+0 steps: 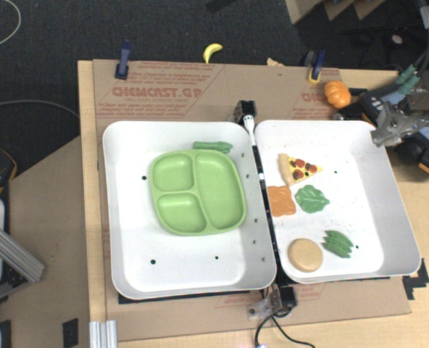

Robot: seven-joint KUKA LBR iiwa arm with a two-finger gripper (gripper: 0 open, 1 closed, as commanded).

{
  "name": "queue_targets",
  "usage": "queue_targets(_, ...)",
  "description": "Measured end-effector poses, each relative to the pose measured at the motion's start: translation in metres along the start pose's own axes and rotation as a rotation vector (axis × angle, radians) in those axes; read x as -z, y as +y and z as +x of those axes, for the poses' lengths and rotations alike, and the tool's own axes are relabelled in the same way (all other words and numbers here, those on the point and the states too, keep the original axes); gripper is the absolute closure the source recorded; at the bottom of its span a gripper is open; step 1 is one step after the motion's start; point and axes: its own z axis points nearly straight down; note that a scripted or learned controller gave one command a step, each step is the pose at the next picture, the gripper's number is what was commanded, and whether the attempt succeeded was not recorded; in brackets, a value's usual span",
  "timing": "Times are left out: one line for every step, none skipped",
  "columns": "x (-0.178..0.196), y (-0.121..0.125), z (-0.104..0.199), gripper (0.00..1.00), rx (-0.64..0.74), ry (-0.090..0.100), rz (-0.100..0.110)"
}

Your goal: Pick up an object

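Both white bins, left [127,194] and right [374,187], look like smooth plastic with a soft sheen. The green divided plate [198,192] in the left bin is glossy plastic. Beneath them lies matt brown cardboard [164,89] printed in red. The counter [62,194] is pale wood-look board. The floor [91,13] beyond its far edge is dark, rough carpet.

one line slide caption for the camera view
Green three-compartment plate in the left white bin; toy pizza slice and other play foods in the right white bin.
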Motion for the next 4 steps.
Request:
queue_targets(-0.105, -0.007, 0.024, 1.0, -0.001, 0.003, 0.018)
queue_targets(0.041, -0.004, 0.054, 1.0, 0.004, 0.003, -0.014)
queue_targets(-0.076, 0.021, 0.01, 1.0, -0.006, 0.001, 0.017)
queue_targets(-0.176, -0.004, 0.048, 1.0, 0.001, 0.004, 0.02)
